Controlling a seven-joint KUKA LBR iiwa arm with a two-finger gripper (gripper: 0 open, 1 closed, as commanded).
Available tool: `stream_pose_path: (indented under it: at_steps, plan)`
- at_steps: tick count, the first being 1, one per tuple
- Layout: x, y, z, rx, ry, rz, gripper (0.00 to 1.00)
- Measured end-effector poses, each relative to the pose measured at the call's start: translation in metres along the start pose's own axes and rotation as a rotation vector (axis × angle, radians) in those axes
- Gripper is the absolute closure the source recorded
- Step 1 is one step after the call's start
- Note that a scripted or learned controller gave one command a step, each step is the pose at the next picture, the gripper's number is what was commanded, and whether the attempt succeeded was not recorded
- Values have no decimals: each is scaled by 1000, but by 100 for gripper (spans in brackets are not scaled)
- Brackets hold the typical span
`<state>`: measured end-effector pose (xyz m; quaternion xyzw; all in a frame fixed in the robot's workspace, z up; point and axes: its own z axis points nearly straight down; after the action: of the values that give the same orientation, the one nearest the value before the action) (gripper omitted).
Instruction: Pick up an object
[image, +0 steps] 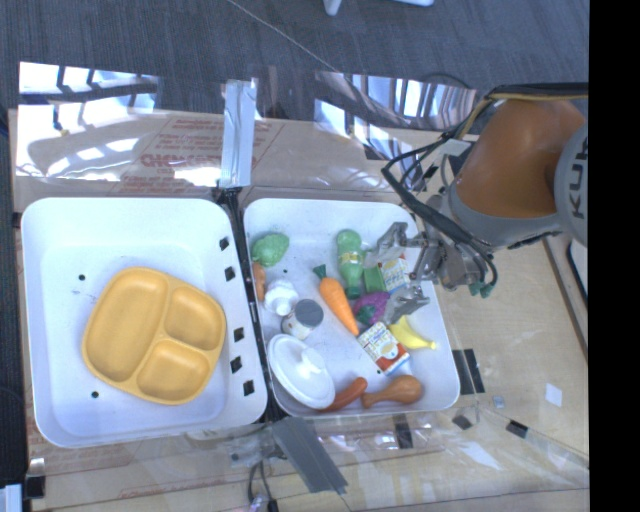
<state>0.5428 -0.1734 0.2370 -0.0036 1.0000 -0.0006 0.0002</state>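
Cardboard sheet (190, 150) behind the bins: red printing, upside down from this camera, too glared and small to read.
Arm casing (578, 190) at right edge: dark letters "KU", cut off by the frame.
Small carton (381, 345) in right bin: red and white label, print too small to read.
Packet (392, 272) beside the gripper (405, 268): white and red label, illegible.
Green bottle (350, 258): label present, unreadable.
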Motion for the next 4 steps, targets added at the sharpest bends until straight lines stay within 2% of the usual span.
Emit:
stream_pose_path:
  at_steps: [1, 2, 3, 4]
  plan:
    - [-37, -15, 90, -4, 7, -84, 0]
    - [-30, -17, 133, -2, 2, -36, 0]
    - [-41, 17, 144, -3, 2, -19, 0]
    - [-1, 45, 145, -1, -1, 105, 0]
